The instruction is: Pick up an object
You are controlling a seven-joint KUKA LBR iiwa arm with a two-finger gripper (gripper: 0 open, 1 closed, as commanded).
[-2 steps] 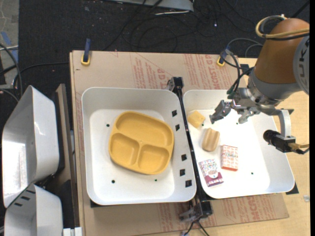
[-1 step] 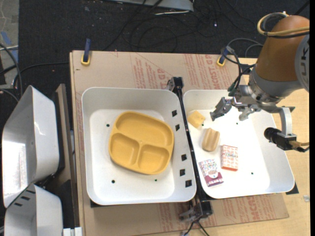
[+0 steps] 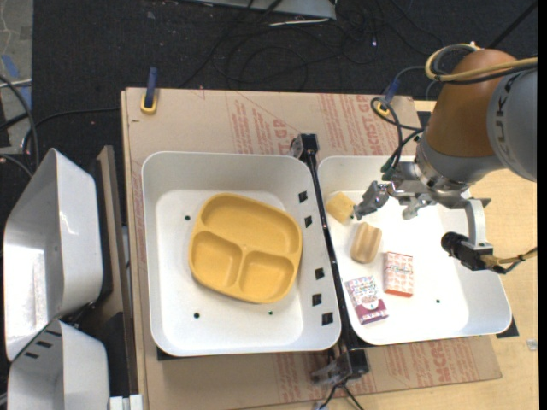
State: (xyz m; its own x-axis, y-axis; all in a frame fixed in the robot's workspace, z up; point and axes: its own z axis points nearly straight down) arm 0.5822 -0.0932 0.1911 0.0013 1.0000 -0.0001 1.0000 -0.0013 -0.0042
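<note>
— Dark carpeted floor [image 3: 77,49] strewn with cables; brown cardboard sheet [image 3: 256,114] laid over the desk [image 3: 521,229], printed in faded red. On top?

— Two shallow white bins, glossy plastic, rounded corners, side by side. Left bin [image 3: 162,229]: holds one yellow divided plate [image 3: 245,247], smooth, three compartments. Right bin [image 3: 487,306]: holds a pale yellow block [image 3: 340,207], a tan rounded cylinder [image 3: 366,243], a small red-and-white carton [image 3: 399,273] and a pink-and-purple carton [image 3: 366,300].

— End effector?

— End effector [image 3: 395,202] hanging low over the right bin's upper part, metal fingers spread apart, nothing between them. Just right of the pale yellow block, above the tan rounded cylinder.
</note>
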